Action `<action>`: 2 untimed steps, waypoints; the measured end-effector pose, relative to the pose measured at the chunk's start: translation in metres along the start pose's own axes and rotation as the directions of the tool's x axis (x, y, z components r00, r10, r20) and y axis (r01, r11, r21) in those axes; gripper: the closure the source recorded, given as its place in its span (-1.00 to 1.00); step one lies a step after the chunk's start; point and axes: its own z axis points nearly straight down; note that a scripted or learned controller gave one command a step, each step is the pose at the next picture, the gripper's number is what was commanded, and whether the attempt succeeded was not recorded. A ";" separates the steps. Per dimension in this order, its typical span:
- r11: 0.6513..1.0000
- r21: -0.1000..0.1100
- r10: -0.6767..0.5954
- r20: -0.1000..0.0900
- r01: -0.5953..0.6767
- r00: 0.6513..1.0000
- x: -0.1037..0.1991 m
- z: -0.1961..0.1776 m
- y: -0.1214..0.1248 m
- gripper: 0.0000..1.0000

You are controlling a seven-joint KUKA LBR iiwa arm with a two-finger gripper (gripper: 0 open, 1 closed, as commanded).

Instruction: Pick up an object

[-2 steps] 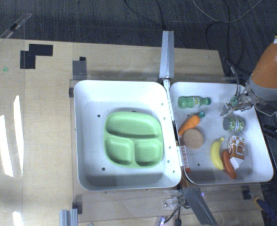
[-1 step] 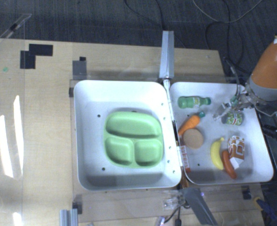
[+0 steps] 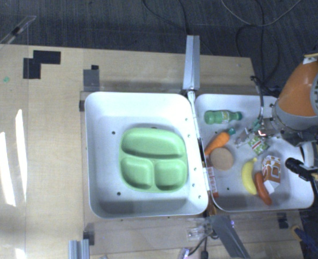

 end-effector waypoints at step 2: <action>0.999 0.003 0.045 -0.001 -0.045 0.999 0.051 -0.124 0.024 1.00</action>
